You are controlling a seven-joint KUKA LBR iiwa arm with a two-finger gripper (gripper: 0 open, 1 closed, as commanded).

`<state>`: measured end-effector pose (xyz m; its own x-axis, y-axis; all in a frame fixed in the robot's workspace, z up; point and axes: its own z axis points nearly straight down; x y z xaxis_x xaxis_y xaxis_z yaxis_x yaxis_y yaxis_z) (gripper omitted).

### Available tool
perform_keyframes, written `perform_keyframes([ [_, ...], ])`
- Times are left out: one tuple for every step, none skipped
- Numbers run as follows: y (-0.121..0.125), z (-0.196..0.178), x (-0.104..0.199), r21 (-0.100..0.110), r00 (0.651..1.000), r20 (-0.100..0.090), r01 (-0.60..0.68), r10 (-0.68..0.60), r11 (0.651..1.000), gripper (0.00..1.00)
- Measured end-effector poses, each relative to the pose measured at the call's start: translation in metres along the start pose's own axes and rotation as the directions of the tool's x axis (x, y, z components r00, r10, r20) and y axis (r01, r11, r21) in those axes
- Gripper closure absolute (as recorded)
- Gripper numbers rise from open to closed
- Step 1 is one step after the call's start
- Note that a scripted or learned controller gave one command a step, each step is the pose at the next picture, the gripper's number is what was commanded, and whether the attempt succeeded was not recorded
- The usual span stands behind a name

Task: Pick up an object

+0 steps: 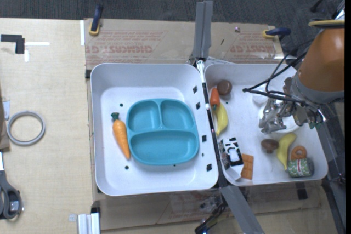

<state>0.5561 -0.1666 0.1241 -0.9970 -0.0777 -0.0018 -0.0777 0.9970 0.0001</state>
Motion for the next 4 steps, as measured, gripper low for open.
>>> perform_keyframes([
  [0.0, 0.0, 0.0, 0.0, 1.0, 0.0, 0.0, 0.0, 1.0, 0.0],
  [-0.034, 0.031, 0.042, -0.001, 0.993, 0.003, 0.114, -0.114, 0.993, 0.0],
  [0.064, 0.032, 0.052, -0.001, 0.999, -0.001, 0.032, -0.032, 0.999, 0.0],
  [0.066, 0.028, 0.041, 0.0, 0.989, 0.0, 0.15, -0.15, 0.989, 0.0],
])
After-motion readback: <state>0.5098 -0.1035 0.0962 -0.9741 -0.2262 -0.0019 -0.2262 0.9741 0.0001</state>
